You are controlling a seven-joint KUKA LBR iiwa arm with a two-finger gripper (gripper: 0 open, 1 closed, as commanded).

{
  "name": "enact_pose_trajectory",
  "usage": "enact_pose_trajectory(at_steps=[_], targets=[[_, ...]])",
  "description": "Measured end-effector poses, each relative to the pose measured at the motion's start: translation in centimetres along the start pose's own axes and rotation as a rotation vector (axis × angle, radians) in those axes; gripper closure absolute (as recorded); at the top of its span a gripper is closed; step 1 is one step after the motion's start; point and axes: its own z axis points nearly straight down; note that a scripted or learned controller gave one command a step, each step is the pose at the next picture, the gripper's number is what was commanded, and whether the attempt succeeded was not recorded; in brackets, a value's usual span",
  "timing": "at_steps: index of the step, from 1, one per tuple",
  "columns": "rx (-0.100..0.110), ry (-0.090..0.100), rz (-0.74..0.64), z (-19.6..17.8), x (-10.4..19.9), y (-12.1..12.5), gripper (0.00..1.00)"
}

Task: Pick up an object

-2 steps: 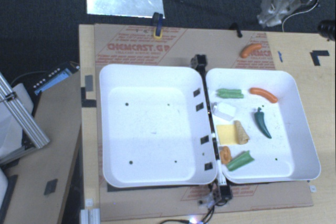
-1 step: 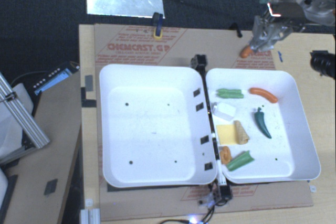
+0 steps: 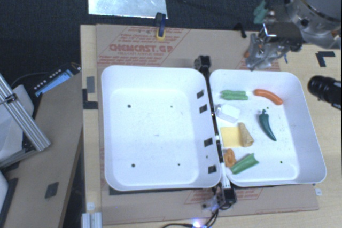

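You had the left bin [image 3: 152, 125] on your left and the right bin [image 3: 304, 131] touching it along the middle. In the right bin, from left: an orange piece [image 3: 230, 157] near, a yellow slab [image 3: 230, 136], a white block [image 3: 228, 112], green beans [image 3: 234, 95] far, a tan piece [image 3: 245, 134], a green pod [image 3: 245, 163] near, a dark pepper [image 3: 266, 125] and an orange sausage [image 3: 267, 96]. The gripper [image 3: 260, 57] hung beyond the bin's far rim, right; you could not tell its state.
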Motion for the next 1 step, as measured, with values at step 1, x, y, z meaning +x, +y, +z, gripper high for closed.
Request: enact_pose_trajectory(at_steps=[1], targets=[[-0.001, 0.0, 0.001, 0.02, 2.45, 0.15, 1.0]])
